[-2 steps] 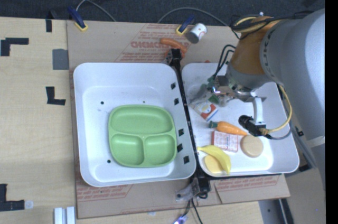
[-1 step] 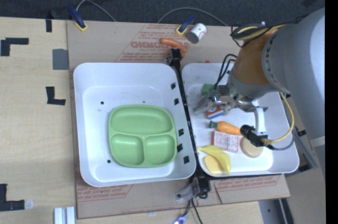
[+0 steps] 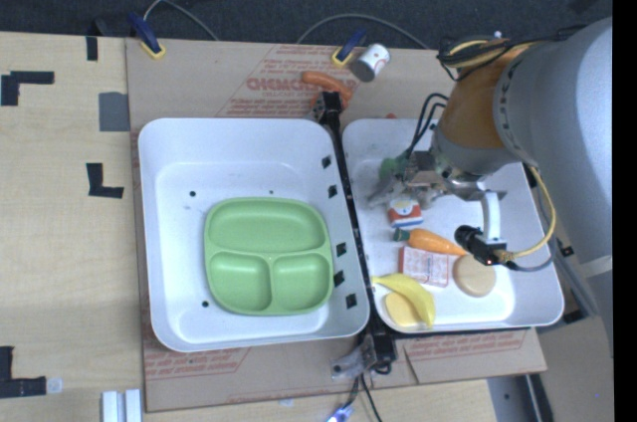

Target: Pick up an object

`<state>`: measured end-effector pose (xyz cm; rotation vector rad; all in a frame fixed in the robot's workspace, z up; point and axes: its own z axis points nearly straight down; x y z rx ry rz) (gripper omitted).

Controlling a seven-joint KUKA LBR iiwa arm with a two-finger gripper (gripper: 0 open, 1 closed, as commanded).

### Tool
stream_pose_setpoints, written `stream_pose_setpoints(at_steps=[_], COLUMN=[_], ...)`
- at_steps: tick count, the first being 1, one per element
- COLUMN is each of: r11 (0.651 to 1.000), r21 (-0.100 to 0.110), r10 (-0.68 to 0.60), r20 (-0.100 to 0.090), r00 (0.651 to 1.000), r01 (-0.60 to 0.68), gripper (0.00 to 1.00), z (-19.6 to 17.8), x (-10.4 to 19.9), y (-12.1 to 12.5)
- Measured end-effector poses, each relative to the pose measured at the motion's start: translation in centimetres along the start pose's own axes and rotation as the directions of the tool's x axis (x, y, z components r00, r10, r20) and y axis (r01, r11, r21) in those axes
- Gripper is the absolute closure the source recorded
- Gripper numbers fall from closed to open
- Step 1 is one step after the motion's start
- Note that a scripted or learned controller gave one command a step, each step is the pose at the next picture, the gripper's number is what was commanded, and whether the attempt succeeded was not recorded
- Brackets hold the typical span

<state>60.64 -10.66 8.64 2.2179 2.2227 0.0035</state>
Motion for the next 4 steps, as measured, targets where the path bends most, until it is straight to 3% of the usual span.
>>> stream_pose_setpoints(at_steps=[1, 2, 3, 4], r11=[1.0, 1.0, 1.0, 1.0], r21=[-0.002, 0.001, 0.0, 0.0], r10=[0.001, 0.001, 0.001, 0.0], r20=[0.003, 0.001, 0.001, 0.002], r00=[1.0, 1.0, 1.0, 1.0], r01=[-0.001, -0.001, -0.001, 0.0], gripper=[0.0, 0.0, 0.0, 1.0], z=[0.0, 0.0, 0.0, -0.9], x=[0.3, 0.2, 0.0, 0.0], y=[-2.9, -1.7, 1.2, 1.1])
